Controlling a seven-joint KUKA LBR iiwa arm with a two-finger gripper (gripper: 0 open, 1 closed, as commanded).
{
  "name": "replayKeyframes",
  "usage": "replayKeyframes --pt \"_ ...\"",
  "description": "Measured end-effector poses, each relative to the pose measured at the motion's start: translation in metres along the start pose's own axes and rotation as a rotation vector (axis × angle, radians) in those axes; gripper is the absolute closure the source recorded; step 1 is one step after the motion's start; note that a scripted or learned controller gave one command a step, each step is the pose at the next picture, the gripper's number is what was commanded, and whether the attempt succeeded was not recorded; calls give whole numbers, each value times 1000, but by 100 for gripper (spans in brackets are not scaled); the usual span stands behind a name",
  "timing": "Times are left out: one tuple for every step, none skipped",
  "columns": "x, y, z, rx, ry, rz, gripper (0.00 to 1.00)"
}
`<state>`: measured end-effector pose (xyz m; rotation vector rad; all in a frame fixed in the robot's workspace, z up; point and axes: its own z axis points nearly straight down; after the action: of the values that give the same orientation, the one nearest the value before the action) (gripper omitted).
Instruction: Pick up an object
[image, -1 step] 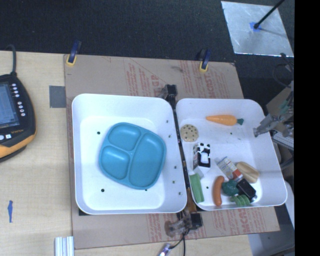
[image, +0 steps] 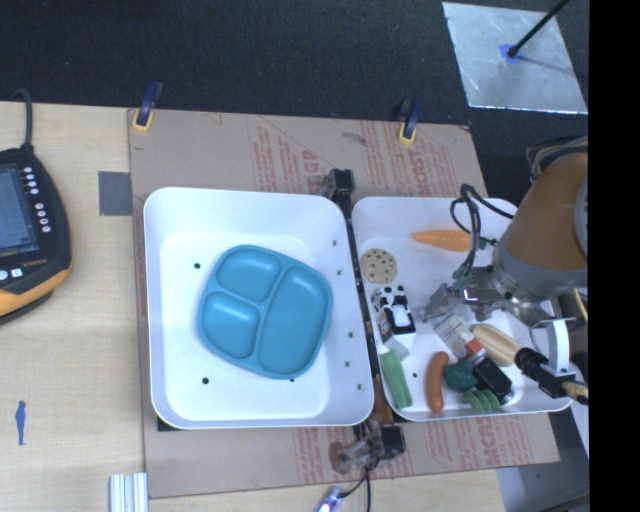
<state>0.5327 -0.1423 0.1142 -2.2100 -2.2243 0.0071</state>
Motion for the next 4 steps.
replayKeyframes --pt "-3 -55 21 -9 -3 1 0" --pt "-5 -54 10 -11 -7 -3 100" --pt "31 -12 -87 -6 -1 2 100" --pt "-23 33 -71 -5 -1 4 100"
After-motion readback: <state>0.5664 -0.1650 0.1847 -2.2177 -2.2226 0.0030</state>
